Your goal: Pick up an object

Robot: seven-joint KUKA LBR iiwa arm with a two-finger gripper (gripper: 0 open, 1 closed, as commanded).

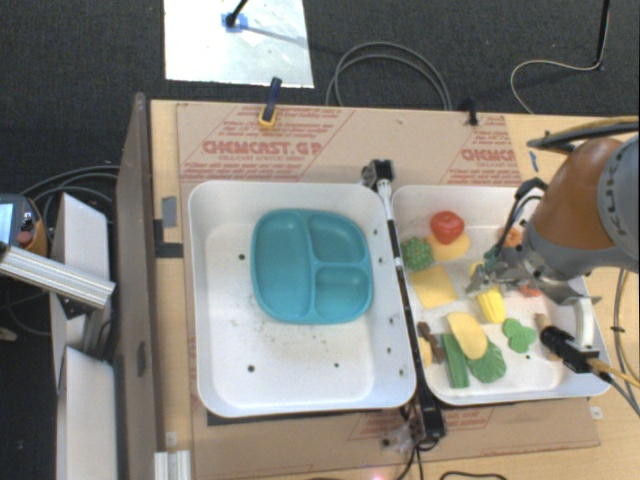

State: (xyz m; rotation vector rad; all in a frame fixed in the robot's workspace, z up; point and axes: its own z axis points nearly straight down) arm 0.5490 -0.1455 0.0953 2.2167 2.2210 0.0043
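1. The bench board point(300, 138) behind the bins carries red printing that reads "CHEMCAST GP", once at upper left and again, partly hidden, at upper right.
2. The left bin point(225, 368) holds a teal divided plate point(311, 266).
3. The right bin point(520, 393) holds toy food: a red tomato point(447, 226), green broccoli point(417, 254) and yellow corn point(490, 306).
4. The gripper point(497, 273) sits at centre right, just above the corn; I cannot tell how it is set.

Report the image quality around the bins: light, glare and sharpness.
Camera view: even overhead light, soft shadows; the left white bin looks slightly overexposed around the teal divided plate; the foil-like sheet on the floor shows glare; the small toy foods in the right white bin look soft.
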